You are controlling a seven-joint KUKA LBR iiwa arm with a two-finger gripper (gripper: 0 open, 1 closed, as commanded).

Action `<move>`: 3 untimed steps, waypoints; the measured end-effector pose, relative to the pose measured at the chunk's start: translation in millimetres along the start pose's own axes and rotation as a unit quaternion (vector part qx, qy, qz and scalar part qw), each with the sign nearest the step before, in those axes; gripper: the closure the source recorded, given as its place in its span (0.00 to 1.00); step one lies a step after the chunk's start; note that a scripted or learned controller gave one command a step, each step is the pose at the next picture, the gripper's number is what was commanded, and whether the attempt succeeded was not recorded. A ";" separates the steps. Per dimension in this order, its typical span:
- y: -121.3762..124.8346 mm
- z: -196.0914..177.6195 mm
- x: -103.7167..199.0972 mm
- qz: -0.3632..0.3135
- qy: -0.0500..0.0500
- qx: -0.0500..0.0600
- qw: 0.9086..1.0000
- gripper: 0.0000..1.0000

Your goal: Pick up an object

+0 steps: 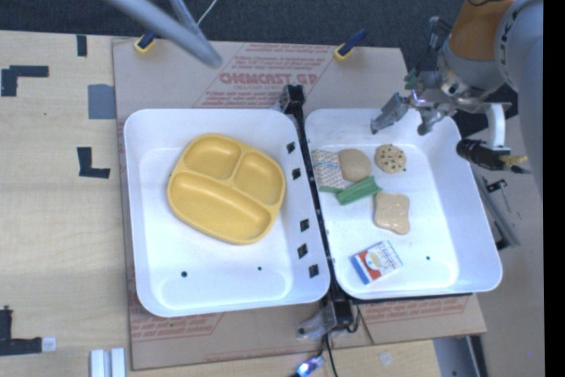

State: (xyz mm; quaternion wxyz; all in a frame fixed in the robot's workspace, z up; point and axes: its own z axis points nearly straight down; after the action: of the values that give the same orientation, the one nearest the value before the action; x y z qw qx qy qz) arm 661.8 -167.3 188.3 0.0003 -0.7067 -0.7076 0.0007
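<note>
While jaws of the gripper (pixel 408 117) hang released over right bin (pixel 459 216): cookie (pixel 389 158), likely light, rigid, crumbly; grip across its edges.

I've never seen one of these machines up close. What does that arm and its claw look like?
The rounded grey arm has an orange band near its wrist, with dark cables looping beside it. Its small two-finger gripper is grey metal, with thin, dark-tipped fingers.

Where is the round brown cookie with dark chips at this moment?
The round brown cookie with dark chips lies in the right white bin, near its far edge, just right of the tan oval piece and below the gripper.
</note>
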 end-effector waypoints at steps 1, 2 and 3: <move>-7.2 55.0 -7.5 0.000 0.000 0.002 1.000 0.00; -3.6 98.2 -9.1 0.000 -0.003 -0.006 1.000 0.00; -1.4 84.4 -9.2 -0.001 -0.005 -0.010 1.000 1.00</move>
State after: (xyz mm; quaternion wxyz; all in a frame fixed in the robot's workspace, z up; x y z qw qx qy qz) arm 660.3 -176.5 104.0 -0.0105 -0.7059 -0.7082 -0.0032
